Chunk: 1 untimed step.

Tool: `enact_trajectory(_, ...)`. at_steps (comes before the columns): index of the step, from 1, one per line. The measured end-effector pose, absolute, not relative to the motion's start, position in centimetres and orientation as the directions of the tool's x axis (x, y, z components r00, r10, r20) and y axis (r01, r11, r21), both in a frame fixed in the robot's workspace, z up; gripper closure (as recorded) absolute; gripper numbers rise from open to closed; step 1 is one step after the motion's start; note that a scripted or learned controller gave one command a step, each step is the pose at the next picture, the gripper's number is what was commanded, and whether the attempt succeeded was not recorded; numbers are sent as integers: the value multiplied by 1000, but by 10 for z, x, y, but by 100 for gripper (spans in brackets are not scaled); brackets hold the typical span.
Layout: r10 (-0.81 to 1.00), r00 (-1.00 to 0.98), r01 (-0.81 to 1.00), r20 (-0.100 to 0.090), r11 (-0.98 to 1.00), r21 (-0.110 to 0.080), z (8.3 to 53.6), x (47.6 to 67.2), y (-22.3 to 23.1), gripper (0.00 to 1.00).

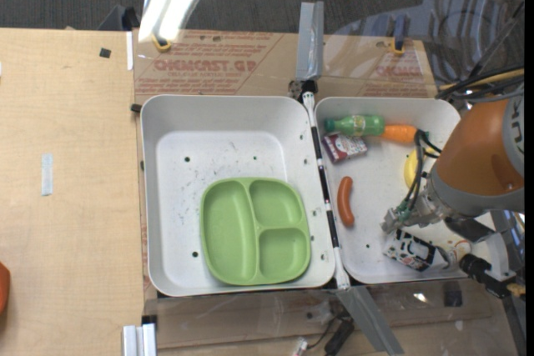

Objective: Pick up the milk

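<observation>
We look down on a wooden bench [67,179] carrying two shallow white bins side by side. The left bin [167,137] holds a green divided plate [254,231] with three compartments, lying toward the bin's near right corner. In the right bin [367,254] we see a green bottle with a yellow label [355,126] lying on its side along the far wall, and an orange carrot [400,132] touching its right end. Just in front of the bottle sits a small dark red packet [343,147], and nearer to us a reddish sausage [345,201] lies lengthwise close to the bin's left wall. A sliver of something yellow [410,170] shows at the edge of the arm. The grey arm with its orange band [480,158] reaches in from the right and covers much of the bin's right side. The hand [402,218] is low over the bin floor, right beside a black and white carton, the milk [412,251], which lies flat near the bin's front right corner, just in front of the hand. We cannot tell how far the hand is parted, and nothing is visibly caught in it. Behind the bins stands a clear sheet over brown printed cardboard [209,62].
</observation>
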<state>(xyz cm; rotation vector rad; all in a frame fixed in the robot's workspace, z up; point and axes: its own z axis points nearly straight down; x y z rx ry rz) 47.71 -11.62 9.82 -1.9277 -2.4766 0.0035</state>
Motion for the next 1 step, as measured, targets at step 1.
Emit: enact_trajectory(1, 969, -246, 969, 1, 246, -4, 98, 477, -116, 0)
